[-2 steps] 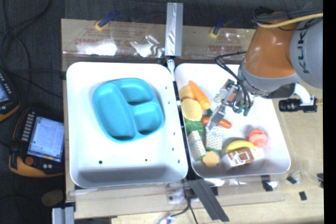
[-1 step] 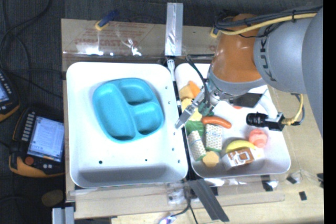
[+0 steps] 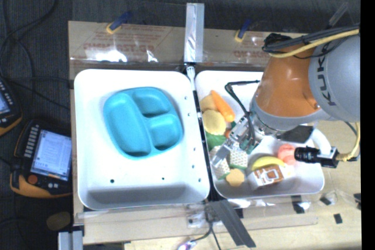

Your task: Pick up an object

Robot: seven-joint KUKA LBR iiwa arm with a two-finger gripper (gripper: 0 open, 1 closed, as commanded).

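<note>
Now down among toys by the orange carrot (image 3: 222,103), gripper (image 3: 241,139) low, ready to grab; open or shut, cannot tell.

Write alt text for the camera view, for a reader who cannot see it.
A grey and orange robot arm reaches from the right into the right white bin, its gripper low among small toy foods, including a carrot and banana. The left bin holds a blue divided tray.
</note>
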